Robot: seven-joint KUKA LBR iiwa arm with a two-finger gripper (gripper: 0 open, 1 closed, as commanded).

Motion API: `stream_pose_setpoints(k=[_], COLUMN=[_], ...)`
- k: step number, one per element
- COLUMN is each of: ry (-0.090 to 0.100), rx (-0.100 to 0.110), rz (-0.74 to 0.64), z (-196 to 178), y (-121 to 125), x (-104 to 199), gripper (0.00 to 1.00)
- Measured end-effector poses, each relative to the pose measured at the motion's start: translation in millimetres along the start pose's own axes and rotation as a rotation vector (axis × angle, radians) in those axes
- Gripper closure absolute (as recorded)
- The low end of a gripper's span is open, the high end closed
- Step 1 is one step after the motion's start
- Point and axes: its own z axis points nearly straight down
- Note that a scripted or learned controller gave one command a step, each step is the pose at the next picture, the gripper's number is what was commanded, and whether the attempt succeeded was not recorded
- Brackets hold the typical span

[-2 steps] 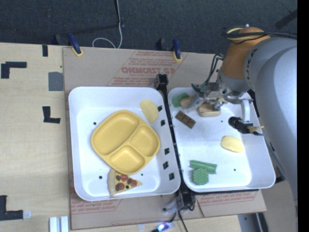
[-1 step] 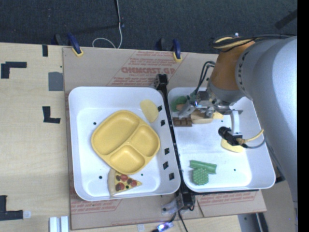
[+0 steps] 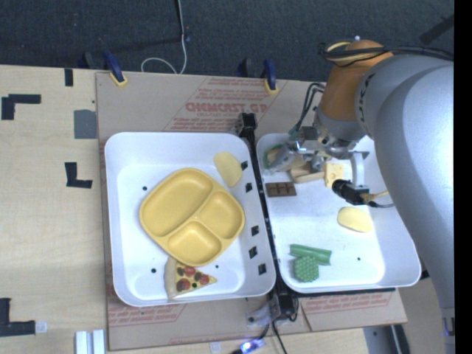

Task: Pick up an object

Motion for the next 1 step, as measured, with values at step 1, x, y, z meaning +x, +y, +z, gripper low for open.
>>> stream_pose_setpoints(k=[1], ry=[-0.008], rx=[-0.004], rz=[0.003], z=[0.4], y=[-1.1], x=[3.7], gripper=[0.0])
